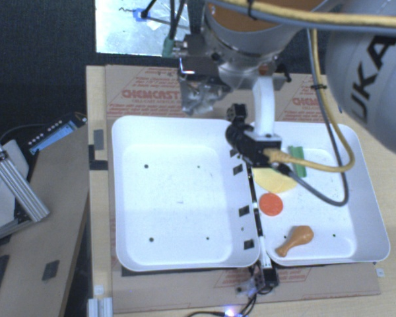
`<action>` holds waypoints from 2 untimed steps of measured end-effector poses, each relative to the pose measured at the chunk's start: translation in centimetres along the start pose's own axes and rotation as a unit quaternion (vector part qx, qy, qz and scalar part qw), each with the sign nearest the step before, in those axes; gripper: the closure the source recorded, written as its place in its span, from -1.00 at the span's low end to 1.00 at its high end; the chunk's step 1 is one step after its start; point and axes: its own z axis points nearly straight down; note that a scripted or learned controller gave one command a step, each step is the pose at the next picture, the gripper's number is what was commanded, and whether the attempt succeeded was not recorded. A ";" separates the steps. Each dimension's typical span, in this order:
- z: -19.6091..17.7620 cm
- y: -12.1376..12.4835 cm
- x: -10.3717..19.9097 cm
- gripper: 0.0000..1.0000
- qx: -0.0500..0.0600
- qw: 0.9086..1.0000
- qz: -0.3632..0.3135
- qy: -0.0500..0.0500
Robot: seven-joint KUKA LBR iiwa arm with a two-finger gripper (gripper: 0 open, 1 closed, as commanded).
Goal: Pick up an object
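Observation:
My gripper (198,101) hangs over the far rim of the left bin (129,127), with nothing seen in it. The right bin (366,203) holds a round orange-red disc (271,205) near the divider and a flat pale yellow piece (276,179) just beyond it. A green block (297,161) lies at that piece's far edge, partly behind the yellow cable. A tan drumstick-shaped toy (295,240) rests close to the right bin's front wall. All of these sit to the right of the gripper and nearer the camera.
The grey arm and its orange band (270,5) fill the top right and overhang the right bin's far side. Both bins stand on a brown cardboard sheet (145,88). An aluminium frame (13,183) stands off the bench at the left.

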 end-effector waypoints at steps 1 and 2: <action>0.6 -1.5 -9.3 1.00 0.009 1.000 0.006 -0.005; 22.6 -3.5 -1.3 1.00 0.017 1.000 -0.002 -0.007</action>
